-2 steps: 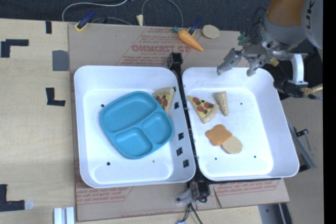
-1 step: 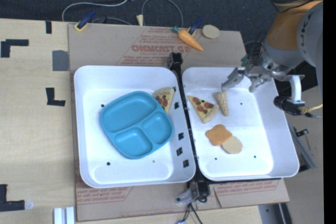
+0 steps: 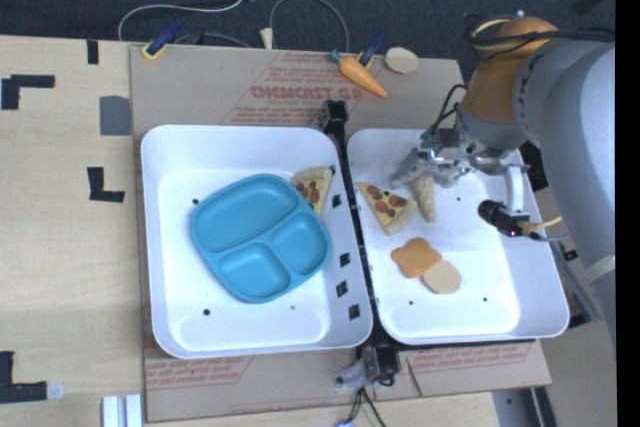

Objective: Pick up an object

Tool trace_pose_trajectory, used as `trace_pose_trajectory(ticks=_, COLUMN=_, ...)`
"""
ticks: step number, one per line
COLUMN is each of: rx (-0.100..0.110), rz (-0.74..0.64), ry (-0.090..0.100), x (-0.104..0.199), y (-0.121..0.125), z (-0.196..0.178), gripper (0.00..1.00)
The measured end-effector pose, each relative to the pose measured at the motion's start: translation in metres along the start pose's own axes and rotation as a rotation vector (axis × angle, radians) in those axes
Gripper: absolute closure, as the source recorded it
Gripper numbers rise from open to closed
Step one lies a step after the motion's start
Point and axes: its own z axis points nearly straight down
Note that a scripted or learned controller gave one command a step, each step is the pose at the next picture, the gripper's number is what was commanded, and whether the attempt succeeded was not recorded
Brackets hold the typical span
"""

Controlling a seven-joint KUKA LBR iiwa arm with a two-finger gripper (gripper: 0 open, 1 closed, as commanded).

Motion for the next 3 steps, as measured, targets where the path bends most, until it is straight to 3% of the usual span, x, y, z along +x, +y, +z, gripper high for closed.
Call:
trace_pose_trajectory(ticks=1, rx=-0.002, rz=0.001, ry=0.0, x=-0.001, y=0.001, z=-0.017, gripper=1.0)
trace_pose_trajectory(ticks=2, rx=0.002, rz=-0.002, ry=-0.004, x=0.06, y=-0.022, z=-0.006, gripper=1.0)
trace_pose_trajectory(ticks=3, rx=-0.007, rz=-0.002, ry=0.005, x=0.098, y=-0.054, z=-0.134, gripper=1.0)
